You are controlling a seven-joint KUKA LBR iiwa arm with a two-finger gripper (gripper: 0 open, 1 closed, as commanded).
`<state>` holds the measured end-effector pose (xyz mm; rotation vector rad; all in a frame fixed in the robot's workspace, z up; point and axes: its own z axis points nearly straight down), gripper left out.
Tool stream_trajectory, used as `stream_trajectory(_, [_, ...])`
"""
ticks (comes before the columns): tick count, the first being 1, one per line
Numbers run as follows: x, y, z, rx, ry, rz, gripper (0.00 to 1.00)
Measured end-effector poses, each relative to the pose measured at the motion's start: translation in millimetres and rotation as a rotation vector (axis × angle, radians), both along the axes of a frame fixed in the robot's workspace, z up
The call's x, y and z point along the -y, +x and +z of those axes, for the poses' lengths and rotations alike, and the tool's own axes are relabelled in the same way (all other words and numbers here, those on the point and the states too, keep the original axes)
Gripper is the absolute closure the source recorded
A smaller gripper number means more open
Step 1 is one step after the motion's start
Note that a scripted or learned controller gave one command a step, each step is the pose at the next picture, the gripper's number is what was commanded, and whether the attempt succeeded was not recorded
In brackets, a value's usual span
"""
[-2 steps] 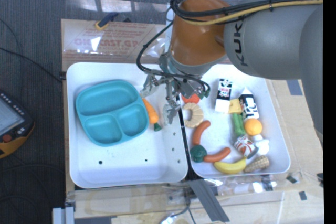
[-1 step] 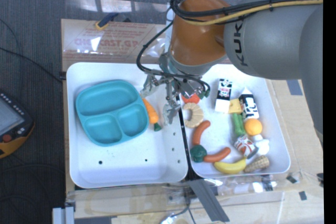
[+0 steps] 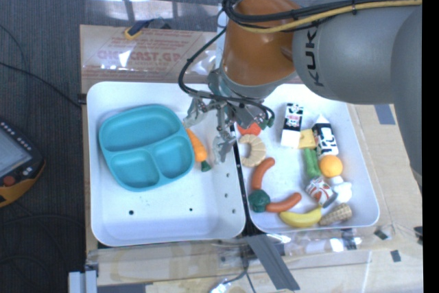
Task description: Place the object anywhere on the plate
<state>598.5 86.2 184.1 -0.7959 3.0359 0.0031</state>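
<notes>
A blue three-compartment plate (image 3: pixel 144 146) lies in the left bin (image 3: pixel 164 223). An orange carrot (image 3: pixel 198 146) rests on the bin floor against the plate's right rim. My gripper (image 3: pixel 222 137) hangs under the orange wrist band, over the divider between the two bins and just right of the carrot. Nothing is visibly held in it. The wrist hides the back of both bins near the divider.
The right bin (image 3: pixel 363 175) holds several toy foods: a ring-shaped pastry (image 3: pixel 251 149), a sausage (image 3: pixel 262 172), a banana (image 3: pixel 302 218), a milk carton (image 3: pixel 293 123), an orange (image 3: pixel 330 166) and a can (image 3: pixel 319 190). The left bin's front floor is bare white.
</notes>
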Motion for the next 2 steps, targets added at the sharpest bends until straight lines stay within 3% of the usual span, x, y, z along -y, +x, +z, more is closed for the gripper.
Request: stream_trajectory(2, [0.0, 0.0, 0.0, 0.000, 0.000, 0.000, 0.00])
